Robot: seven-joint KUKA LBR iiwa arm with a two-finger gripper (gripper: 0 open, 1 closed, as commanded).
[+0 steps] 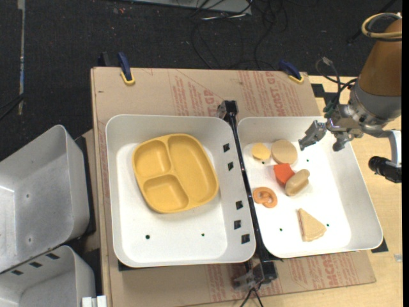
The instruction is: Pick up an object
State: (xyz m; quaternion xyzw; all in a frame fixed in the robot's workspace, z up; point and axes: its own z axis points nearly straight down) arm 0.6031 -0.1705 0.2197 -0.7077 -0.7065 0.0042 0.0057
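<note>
Camera view: arm (381, 75) over right bin (358, 190)

Cardboard-topped bench (166, 88); left bin (121, 235) and right bin (358, 210) side by side.

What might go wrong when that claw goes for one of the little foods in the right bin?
The round biscuit, red block and bread roll sit touching in a cluster, so the gripper may shove neighbours or catch two at once. The pretzel and cheese wedge lie flat and low, and might slip from the fingers. The gripper hovers near the bin's far edge and could bump the wall.
</note>
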